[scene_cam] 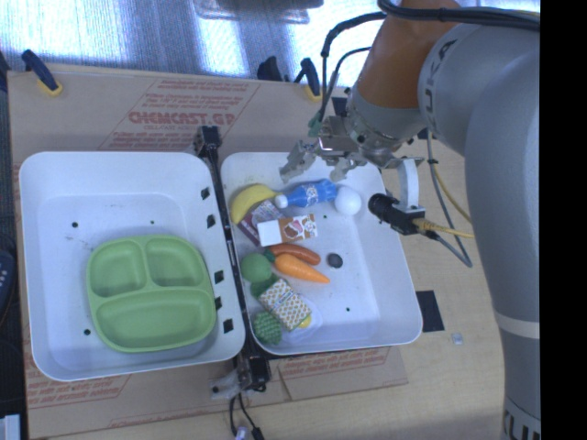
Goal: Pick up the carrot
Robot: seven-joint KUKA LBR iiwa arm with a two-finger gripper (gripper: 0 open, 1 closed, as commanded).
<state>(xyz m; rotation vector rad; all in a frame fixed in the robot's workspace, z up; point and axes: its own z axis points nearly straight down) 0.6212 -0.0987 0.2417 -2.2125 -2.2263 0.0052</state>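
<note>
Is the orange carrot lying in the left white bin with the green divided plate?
No, the orange carrot lies in the right white bin.

The arm (486,154) is running off the right and near edges. The banana (249,200) is lying partly hidden under a small box (286,229), and the gripper's (316,159) fingers are blurring against the bin wall.

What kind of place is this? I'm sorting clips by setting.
Probably a robot lab bench: a grey arm's gripper above a white bin of toy food, including a carrot, on clamped cardboard.
</note>
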